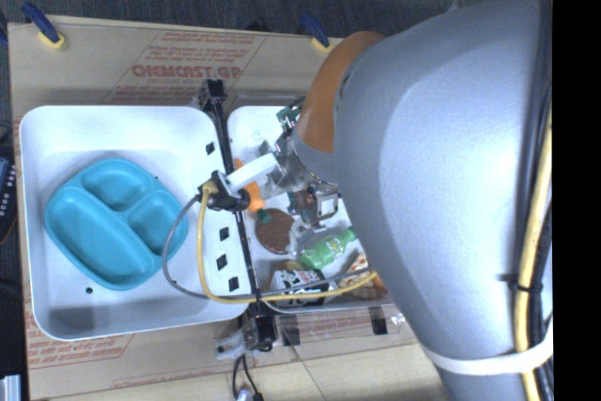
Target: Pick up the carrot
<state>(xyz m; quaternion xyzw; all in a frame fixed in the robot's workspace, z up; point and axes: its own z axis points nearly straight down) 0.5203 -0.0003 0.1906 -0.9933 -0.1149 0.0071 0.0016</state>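
Gripper (299,197): low in right bin, grip state impossible to tell (arm blocks it)
Carrot (253,196): left of gripper, against the divider, awkward for pinching

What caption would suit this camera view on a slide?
Grey arm reaches over the right bin, gripper beside the carrot; blue tray in the left bin.

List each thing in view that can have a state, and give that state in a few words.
Carrot: lying in the right bin, by the divider.
Pincer: low over the right bin, near the carrot.
Blue tray: flat in the left bin, compartments bare.
Green packet: lying on its side.
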